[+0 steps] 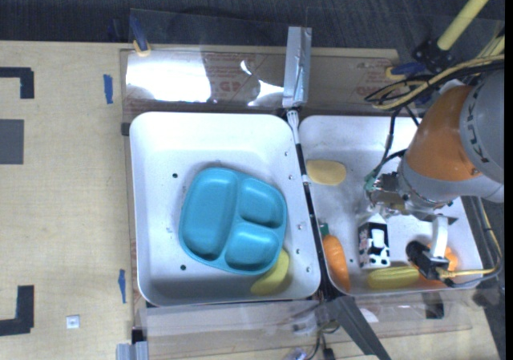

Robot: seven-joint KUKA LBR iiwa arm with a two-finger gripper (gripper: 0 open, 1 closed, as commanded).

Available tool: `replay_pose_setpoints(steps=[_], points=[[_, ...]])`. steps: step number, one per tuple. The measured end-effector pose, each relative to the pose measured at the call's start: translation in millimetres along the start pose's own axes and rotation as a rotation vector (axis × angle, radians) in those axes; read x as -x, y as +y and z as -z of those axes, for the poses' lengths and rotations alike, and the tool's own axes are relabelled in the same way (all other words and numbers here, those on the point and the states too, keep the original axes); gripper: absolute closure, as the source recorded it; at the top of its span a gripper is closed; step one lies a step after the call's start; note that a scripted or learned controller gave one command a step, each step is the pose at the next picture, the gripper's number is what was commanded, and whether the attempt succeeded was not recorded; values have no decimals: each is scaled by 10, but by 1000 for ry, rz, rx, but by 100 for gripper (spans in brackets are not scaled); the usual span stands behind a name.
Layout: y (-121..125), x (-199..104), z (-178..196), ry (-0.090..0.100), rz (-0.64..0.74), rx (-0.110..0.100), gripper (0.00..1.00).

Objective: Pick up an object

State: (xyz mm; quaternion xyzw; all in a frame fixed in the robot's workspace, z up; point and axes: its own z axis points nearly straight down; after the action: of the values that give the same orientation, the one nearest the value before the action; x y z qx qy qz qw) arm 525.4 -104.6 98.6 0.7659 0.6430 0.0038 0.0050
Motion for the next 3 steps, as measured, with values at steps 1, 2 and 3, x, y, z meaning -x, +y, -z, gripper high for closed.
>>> replay_pose_setpoints(steps=[1, 2, 3], points=[[-171, -628, 1219, 4, 12, -6, 100], [-478, -723, 848, 1, 54, -19, 100], [-55, -1033, 1053, 2, 249, -10, 100]])
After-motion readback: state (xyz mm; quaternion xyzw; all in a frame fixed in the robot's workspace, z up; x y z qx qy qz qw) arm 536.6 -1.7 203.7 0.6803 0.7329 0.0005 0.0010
